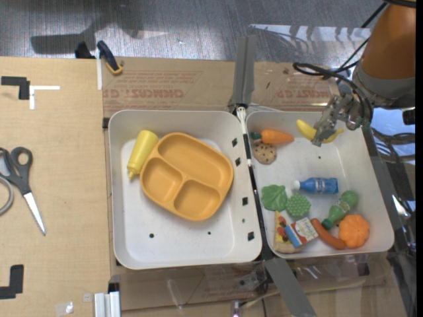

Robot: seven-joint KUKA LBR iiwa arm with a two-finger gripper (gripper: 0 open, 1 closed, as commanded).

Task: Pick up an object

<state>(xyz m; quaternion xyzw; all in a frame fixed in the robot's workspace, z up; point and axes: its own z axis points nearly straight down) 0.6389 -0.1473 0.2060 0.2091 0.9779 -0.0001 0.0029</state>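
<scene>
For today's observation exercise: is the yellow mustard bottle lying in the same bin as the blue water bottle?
No. The mustard bottle lies in the left bin beside the orange tray, while the blue bottle is in the right bin.

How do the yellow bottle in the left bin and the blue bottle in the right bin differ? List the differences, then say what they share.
1. Colour: the yellow bottle is plain yellow; the blue bottle is blue with a white cap.
2. Size: the yellow bottle looks larger than the blue bottle.
3. Place: the yellow bottle leans against the orange tray; the blue bottle lies among toy foods.
4. Pose: the yellow bottle lies nearly up-down in the view, the blue bottle left-right.

Shared: both lie on their sides, untouched.
</scene>
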